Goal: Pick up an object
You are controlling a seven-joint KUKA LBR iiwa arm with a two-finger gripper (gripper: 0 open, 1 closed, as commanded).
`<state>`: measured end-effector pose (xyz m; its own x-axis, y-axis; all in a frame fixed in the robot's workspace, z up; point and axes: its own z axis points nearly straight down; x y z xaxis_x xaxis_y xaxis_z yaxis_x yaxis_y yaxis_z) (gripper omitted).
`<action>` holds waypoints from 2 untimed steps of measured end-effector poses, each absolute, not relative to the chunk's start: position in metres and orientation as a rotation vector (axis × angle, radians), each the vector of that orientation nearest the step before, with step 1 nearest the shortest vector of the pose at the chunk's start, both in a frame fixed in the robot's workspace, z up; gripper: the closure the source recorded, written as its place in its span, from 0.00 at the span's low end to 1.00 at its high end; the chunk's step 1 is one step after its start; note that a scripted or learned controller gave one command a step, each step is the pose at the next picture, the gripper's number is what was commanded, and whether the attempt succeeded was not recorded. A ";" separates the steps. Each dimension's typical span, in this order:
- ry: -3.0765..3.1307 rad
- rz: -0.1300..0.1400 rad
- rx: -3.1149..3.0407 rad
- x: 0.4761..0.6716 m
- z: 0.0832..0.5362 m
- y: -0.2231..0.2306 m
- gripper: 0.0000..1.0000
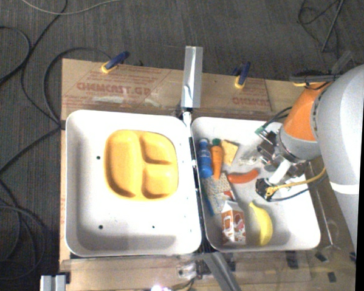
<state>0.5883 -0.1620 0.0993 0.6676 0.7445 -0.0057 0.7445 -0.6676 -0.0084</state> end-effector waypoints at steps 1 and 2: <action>-0.770 0.012 -3.046 0.623 0.094 -0.120 0.00; -0.666 0.010 -3.072 0.634 0.182 -0.092 0.00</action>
<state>0.6341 -0.0923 0.1824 0.9103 0.4139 -0.0068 0.4139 -0.9103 0.0007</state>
